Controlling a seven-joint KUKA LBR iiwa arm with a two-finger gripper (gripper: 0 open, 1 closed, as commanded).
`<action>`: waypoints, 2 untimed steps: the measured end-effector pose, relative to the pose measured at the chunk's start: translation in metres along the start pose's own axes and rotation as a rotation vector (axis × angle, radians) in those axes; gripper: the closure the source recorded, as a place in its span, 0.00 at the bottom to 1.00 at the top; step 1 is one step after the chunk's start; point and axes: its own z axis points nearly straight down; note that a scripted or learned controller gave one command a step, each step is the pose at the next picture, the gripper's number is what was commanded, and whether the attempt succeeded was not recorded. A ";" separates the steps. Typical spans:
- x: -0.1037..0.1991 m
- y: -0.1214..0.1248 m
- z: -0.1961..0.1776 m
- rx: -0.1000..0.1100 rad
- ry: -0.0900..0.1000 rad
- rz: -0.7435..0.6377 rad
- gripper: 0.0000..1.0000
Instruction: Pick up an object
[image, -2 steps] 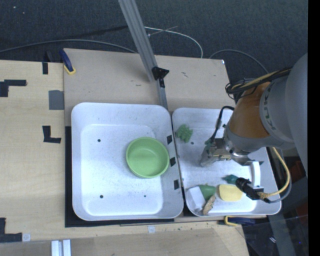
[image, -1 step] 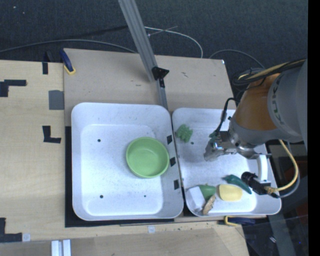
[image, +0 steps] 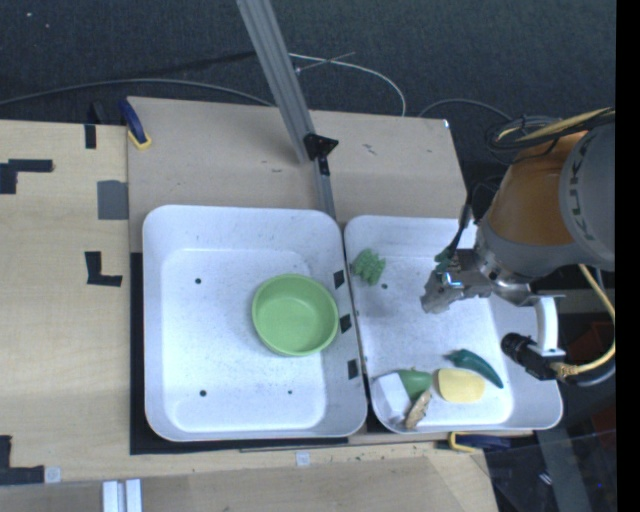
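End effector (image: 441, 294), grip state unreadable, hovers in the right bin (image: 400, 240) beside a green toy (image: 368, 266); descent and grasp come next.

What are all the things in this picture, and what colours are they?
Bins: 2, white, side by side on the bench.
Bowl: 1, green, in the left bin.
Small green toy: 1, green, right bin, upper left corner.
Yellow toy: 1, yellow, right bin, near the bottom edge.
Dark green toy: 1, dark green, just above the yellow toy.
Green and tan piece: 1, right bin, bottom left.
Clamp: 1, blue and yellow, bench's top left.
Arm: 1, grey and orange, from the right.
Gripper: 1, grey, over the right bin.
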 end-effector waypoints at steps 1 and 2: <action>0.000 0.001 -0.031 0.000 0.000 -0.001 1.00; 0.047 0.004 -0.023 0.005 0.002 -0.005 1.00</action>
